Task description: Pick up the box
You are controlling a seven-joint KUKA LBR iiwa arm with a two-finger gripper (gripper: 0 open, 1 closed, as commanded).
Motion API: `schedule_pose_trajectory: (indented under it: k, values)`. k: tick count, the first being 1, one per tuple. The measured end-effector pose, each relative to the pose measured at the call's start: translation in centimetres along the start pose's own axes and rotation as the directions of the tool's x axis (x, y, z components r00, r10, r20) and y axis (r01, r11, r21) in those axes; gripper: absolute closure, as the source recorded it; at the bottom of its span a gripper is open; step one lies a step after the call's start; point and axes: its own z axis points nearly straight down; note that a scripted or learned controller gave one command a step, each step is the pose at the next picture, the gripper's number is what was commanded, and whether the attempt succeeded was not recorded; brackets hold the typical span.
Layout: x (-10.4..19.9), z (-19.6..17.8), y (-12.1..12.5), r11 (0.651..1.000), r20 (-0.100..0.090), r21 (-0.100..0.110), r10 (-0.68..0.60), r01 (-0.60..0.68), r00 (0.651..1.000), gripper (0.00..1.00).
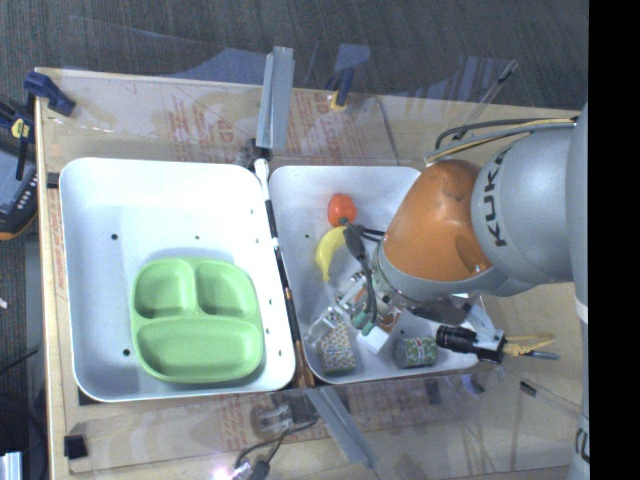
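Arm (500, 218) reaches in from the right, low over the right bin (300, 193). Left bin (85, 208) holds a green divided tray (197, 320). In the right bin: a banana (330, 251) and a small red-orange item (342, 208) toward the far side, a patterned pouch (337, 346) and a speckled block (415, 351) by the near wall. Gripper (362, 306) sits amid this clutter, finger state not readable. No box identified with confidence; likeliest is the pale object (372, 342) just nearside of the gripper, its long axis unclear.

Wooden bench (150, 118) on dark carpet (150, 18)
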Motion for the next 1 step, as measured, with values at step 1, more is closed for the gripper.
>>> schedule_pose_trajectory:
  k: [1]
  values:
    - [-0.58, 3.86, -0.99, 0.975, 0.011, 0.000, 0.220, -0.220, 0.975, 0.00]
